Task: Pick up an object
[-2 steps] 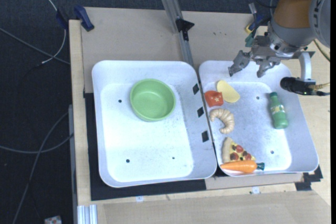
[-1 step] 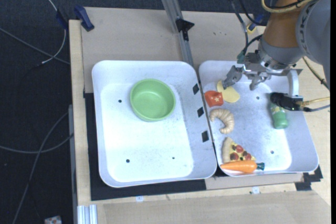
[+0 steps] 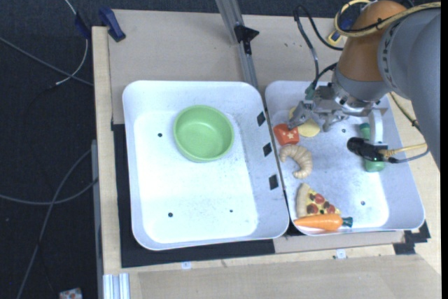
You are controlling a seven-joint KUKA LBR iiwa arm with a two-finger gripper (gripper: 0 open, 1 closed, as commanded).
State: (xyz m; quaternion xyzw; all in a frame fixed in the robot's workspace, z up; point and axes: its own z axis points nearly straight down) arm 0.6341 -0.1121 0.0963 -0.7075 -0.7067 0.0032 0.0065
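Note:
My gripper (image 3: 313, 117) hangs low over the upper left part of the right bin (image 3: 402, 203). Right under it lies a small yellow thing (image 3: 309, 129), with a red toy (image 3: 285, 134) touching its left side. A tan croissant (image 3: 301, 160) lies just below those two. A pizza slice (image 3: 315, 202) and an orange carrot (image 3: 319, 223) rest by the bin's front edge. A green thing (image 3: 375, 164) sits toward the right, partly hidden by the wrist. Nothing is visibly lifted off the bin floor.
The left bin (image 3: 147, 220) holds a light green bowl (image 3: 203, 133) in its upper middle. A metal pole (image 3: 227, 3) slants up from between the bins. The arm (image 3: 406, 38) covers the right bin's far right corner.

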